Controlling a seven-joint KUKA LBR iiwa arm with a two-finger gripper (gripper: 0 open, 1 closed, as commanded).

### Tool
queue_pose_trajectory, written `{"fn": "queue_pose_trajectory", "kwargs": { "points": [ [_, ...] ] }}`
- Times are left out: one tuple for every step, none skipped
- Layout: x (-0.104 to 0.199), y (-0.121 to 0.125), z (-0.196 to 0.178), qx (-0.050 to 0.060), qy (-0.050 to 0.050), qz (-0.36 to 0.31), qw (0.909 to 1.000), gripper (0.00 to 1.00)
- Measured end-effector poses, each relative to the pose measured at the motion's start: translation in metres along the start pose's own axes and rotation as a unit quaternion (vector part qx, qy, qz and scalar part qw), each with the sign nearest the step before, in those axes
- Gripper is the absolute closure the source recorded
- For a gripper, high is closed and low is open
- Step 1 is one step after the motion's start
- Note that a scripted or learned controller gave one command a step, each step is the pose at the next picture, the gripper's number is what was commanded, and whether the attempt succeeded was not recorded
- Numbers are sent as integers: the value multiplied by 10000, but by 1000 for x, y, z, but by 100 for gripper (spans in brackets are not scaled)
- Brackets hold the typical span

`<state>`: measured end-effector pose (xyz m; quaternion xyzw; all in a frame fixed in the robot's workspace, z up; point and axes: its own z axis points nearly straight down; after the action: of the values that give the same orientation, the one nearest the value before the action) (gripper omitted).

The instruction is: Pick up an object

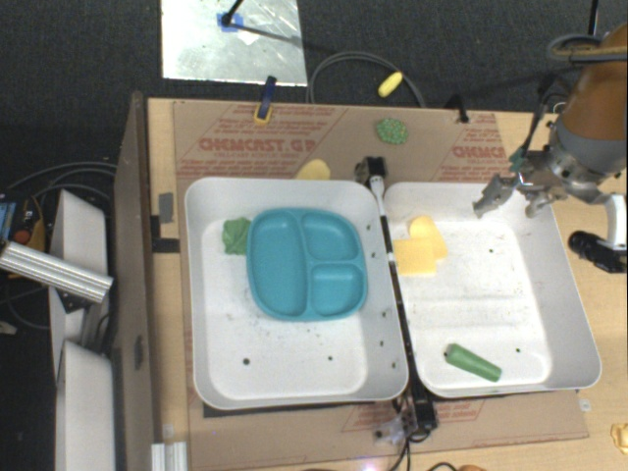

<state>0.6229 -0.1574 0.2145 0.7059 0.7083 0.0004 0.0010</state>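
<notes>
Over the far right corner of the right bin [579, 361] hangs the claw [517, 192], empty, two fingers spread apart and aimed down-left toward the bin floor. Nearest from there: a yellow block [418, 248], down and to the left, hard against the wall shared with the left bin [211, 361], its upper knob slightly offset from the squarer base. Farther off, toward the near edge, a green cylinder-like piece [473, 362], long axis running from upper left to lower right, well apart from every wall. Open white floor between claw and both, so room enough for a straight descent; tight margin only on the block's left side. Beyond, in the left bin, a blue divided plate [305, 263] with a small green item [236, 235] touching its left rim. On the counter [245, 145] behind, loose yellow and green bits.
</notes>
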Motion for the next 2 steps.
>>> {"fn": "queue_pose_trajectory", "kwargs": {
  "points": [
    [54, 5, 125, 47, 23, -29, 10000, 0],
    [54, -2, 116, 11, 3, 9, 10000, 0]
  ]
}}
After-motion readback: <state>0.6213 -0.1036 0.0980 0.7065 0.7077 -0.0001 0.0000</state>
